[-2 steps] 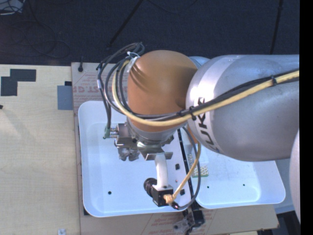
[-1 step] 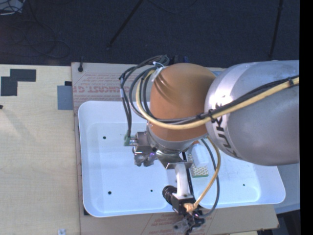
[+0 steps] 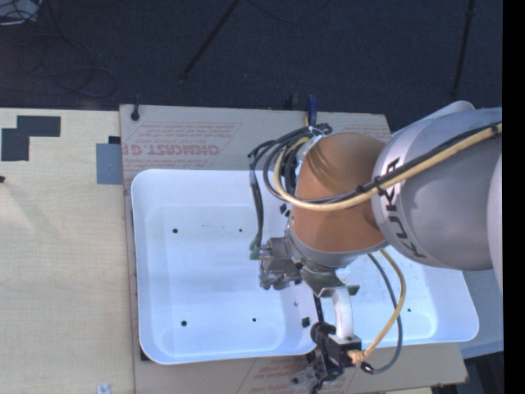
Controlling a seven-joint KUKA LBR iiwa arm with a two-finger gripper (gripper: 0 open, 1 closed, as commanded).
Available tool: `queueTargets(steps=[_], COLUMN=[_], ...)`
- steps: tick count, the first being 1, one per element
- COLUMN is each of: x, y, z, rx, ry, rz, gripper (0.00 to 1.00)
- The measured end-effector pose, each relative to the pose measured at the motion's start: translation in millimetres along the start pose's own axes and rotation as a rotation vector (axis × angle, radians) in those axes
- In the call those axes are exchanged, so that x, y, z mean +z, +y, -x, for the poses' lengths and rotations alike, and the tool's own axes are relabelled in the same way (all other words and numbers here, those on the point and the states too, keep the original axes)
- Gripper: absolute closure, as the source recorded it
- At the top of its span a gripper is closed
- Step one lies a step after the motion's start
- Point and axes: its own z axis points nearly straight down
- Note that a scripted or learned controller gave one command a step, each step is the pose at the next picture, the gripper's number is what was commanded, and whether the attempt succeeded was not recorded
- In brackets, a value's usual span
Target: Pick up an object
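Observation:
The grey arm with its orange band (image 3: 340, 199) reaches in from the right and hangs over the divide between the two white bins. My gripper (image 3: 275, 271) points down at the right edge of the left bin (image 3: 156, 220), mostly hidden under the wrist. Nothing shows in its grasp. The left bin's floor shows just a few small black dots (image 3: 175, 231). The arm covers most of the right bin (image 3: 447, 318).
A white bracket with a yellow cable and black connector (image 3: 336, 347) hangs from the wrist over the bins' front edge. Cardboard (image 3: 189, 146) lies under the bins. A pale bench top (image 3: 57, 261) lies to the left.

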Motion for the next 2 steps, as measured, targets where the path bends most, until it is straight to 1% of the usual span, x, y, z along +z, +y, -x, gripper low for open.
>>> queueTargets(steps=[1, 2], x=[-92, -165], y=[8, 0], z=[-17, 5], rx=[-0.011, -0.005], ry=[0.006, 0.006], rz=[0.015, 0.014], gripper=[1.0, 1.0])
